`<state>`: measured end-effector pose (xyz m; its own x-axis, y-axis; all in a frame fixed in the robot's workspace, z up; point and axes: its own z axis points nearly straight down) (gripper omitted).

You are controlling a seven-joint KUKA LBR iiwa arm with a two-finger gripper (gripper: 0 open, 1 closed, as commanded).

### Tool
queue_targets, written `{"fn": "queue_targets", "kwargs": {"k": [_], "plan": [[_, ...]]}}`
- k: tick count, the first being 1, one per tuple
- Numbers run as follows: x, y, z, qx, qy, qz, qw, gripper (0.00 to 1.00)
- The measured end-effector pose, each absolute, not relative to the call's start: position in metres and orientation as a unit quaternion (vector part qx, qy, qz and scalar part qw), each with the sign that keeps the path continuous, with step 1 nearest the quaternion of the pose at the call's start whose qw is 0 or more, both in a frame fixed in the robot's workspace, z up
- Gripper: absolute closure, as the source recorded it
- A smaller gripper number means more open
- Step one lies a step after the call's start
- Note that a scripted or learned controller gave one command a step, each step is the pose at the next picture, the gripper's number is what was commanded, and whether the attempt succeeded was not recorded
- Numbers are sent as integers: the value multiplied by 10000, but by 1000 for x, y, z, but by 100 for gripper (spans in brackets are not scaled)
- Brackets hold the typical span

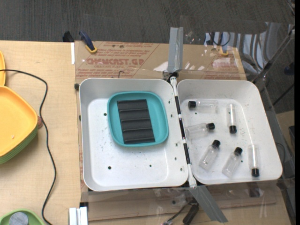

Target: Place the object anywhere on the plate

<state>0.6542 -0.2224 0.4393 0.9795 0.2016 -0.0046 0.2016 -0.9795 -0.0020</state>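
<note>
1. Left bin (93,168): teal plate (138,119) with dark ribbed centre, nothing resting on it.
2. Right bin (267,125): six clear vials (209,154) with black caps, scattered, lying flat.
3. Claw state: cannot tell.

A yellow dish (16,121) hangs over the tabletop's (56,172) left edge, a black cable (47,139) curving past it. Printed cardboard (122,60) lies along the far edge, with a blue-and-yellow clamp (87,41) at its left corner.
</note>
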Motion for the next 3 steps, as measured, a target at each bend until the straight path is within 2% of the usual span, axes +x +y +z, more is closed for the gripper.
{"fn": "queue_targets", "kwargs": {"k": [3], "plan": [[652, -223, 439, -9950, -999, 32, 12, 0]]}}
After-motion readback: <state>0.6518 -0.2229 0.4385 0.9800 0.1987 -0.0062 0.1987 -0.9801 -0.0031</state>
